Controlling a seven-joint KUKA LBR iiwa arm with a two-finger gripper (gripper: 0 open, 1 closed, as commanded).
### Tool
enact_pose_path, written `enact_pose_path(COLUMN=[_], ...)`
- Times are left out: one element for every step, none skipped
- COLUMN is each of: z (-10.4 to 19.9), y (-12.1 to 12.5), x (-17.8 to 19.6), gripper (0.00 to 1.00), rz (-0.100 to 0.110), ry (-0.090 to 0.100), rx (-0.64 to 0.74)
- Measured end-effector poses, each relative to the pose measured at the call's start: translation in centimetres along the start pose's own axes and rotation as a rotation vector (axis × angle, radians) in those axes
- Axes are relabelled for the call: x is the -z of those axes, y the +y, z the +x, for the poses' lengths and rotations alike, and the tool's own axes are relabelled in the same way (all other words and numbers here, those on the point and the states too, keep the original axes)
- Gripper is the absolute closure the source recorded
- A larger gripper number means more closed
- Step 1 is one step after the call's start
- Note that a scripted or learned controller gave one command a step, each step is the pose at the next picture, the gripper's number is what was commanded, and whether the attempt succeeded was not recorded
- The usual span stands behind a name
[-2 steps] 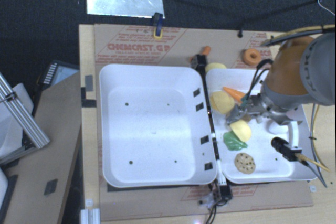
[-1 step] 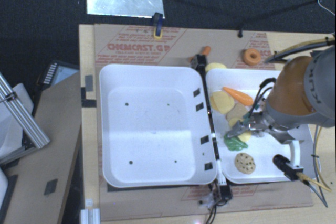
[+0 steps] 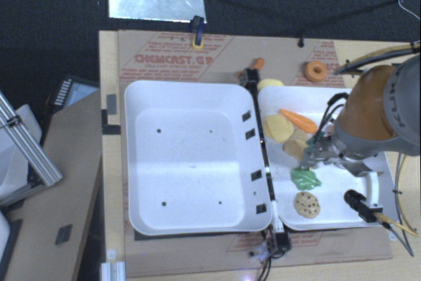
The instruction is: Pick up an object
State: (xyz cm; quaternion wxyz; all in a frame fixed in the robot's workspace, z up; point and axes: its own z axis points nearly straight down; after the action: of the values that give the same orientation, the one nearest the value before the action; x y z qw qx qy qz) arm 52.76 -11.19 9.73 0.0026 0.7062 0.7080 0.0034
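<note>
Nothing picked up yet, as far as I could see

My gripper (image 3: 309,158) sat low in the right bin (image 3: 342,215), right of centre, touching the green leaf (image 3: 305,178); grip state, couldn't tell.

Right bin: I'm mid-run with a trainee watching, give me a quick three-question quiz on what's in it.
1. True or false: the carrot lies in the left bin.
2. Which item lies nearest the right bin's front edge? A) cookie B) carrot C) green leafy piece
3. What sits on the bench outside the bins, behind the right bin?

Key:
1. False; it lies in the right bin.
2. A.
3. A doughnut.
</note>
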Motion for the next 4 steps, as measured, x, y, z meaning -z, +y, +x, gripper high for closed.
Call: enact_pose_path(z=[0.0, 0.0, 0.0, 0.0], y=[0.0, 0.1, 0.1, 0.2], x=[-0.1, 1.0, 1.0, 2.1], gripper=[0.00, 1.00, 0.00, 1.00], rz=[0.001, -0.002, -0.002, -0.005], ry=[0.000, 0.000, 0.000, 0.000], rx=[-0.001, 0.000, 0.000, 0.000])
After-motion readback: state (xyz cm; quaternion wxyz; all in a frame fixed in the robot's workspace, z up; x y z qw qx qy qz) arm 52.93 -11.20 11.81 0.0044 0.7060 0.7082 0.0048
